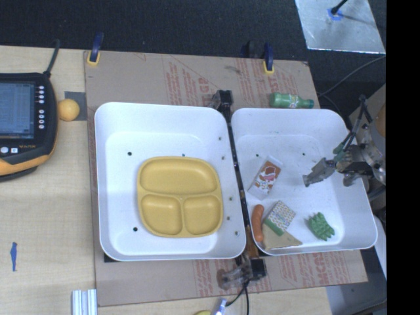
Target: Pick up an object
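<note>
My gripper (pixel 333 174) hangs over the right side of the right bin (pixel 295 126), fingers spread open and nothing between them. One grey finger (pixel 317 174) points left toward the bin's middle. Below it, near the bin's front wall, lies a small green toy (pixel 320 226). A red and white packet (pixel 265 178) lies left of the gripper, well apart from it. At the front left of this bin are an orange sausage-shaped piece (pixel 257 220), a checkered green box (pixel 279 216) and a tan wedge (pixel 283 240).
The left bin (pixel 115 130) holds a yellow divided plate (pixel 178 195). A green bottle (pixel 292 100) lies on the cardboard behind the right bin. A teach pendant (pixel 23 126) and a yellow ball (pixel 68 109) sit at far left.
</note>
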Tool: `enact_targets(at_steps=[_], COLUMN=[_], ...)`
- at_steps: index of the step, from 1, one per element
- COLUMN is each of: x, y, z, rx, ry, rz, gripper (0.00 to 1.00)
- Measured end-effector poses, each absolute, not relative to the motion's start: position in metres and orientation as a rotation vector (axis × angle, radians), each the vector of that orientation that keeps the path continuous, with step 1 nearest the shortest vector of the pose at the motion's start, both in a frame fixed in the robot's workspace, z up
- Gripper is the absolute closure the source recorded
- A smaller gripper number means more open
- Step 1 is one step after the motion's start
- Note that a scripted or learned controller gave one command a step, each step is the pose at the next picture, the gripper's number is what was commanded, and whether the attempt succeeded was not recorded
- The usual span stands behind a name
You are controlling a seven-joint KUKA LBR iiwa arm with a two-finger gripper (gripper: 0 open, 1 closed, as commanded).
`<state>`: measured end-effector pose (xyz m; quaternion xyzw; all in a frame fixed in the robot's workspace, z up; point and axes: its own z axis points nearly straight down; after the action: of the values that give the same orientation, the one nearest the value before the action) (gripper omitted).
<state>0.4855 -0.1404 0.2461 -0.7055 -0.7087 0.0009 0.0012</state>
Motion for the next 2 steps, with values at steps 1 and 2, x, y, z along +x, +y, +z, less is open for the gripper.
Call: enact_targets(at_steps=[1,2], x=[0.568,0.593], y=[-0.105,-0.103], z=[0.170,0.095], rx=[-2.213,-2.212], ry=[-2.226,-2.226], rz=[0.006,0.007], gripper=[0.00,0.00])
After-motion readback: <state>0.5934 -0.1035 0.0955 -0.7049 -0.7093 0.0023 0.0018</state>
